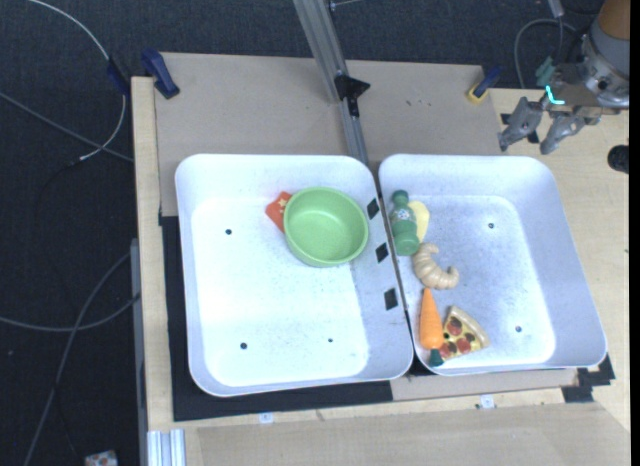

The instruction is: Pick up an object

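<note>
Your claw [541, 132] hangs at the upper right of the frame, just past the far rim of the right bin [560, 254], with its two fingers spread apart and nothing between them. It is well apart from every object, so the step in hand is, by my reading, the approach.

Your candidates all lie along the left wall of the right bin: a green bottle [403, 224] with a pale yellow piece [421, 217] touching it, a croissant [436, 267] just below, then a carrot [429, 318] and a pizza slice [462, 333] near the lower left corner of that bin. The left bin [210, 284] carries a green bowl [325, 225] with a small red-orange thing [277, 209] tucked at its left edge.

To do this well, pick the croissant: it has bare bin floor to its right, so one finger can come down there. Turn the fingers to straddle its narrow width, descend straight, and keep clear of the bin wall. The bottle and carrot lie hard against that wall and look harder to straddle cleanly.
</note>
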Motion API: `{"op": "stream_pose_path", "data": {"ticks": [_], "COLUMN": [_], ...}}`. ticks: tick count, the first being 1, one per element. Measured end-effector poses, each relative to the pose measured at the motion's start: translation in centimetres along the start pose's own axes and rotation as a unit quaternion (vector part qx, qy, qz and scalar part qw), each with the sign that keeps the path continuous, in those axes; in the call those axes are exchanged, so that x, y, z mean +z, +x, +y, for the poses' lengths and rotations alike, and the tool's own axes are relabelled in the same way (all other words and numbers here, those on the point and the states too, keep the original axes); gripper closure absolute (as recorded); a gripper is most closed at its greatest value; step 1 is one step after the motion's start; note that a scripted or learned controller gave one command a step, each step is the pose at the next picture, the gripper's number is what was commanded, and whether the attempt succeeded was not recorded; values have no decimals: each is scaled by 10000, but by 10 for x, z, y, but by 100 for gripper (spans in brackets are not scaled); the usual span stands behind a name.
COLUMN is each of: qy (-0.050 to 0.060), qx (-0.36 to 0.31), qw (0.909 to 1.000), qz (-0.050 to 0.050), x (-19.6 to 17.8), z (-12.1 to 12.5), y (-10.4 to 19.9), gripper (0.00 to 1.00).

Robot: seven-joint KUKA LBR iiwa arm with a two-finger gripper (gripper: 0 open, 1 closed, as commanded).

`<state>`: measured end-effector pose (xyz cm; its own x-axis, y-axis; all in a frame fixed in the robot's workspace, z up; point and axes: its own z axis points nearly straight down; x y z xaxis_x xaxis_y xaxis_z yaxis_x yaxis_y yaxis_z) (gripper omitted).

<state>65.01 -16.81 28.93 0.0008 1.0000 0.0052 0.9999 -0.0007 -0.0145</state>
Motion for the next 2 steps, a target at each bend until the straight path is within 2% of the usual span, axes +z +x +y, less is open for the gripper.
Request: {"op": "stream_pose_path", "data": {"ticks": [1, 2], "qy": [-40, -15], "qx": [-4, 1], "qw": [10000, 10000], "qz": [-7, -7], "x": [-5, 37], "z": [1, 2], "y": [0, 0], "gripper": [0, 0]}}
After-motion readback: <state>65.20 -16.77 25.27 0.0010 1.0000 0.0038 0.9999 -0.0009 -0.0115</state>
